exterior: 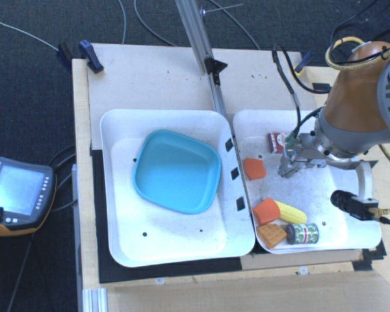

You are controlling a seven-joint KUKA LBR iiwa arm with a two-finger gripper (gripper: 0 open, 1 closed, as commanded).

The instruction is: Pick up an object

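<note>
Objects are lying in the right bin (351,242): an orange block (254,168) left of the gripper (287,169), a red-and-white packet (276,142) just beyond. The gripper is hovering between them; I cannot tell its state. Descending here, it is risking closing on bare floor.

The arm (367,96) is fat and round, orange on top and grey below. Thin black cables (287,83) run to its metal wrist, maybe plugged in.
</note>
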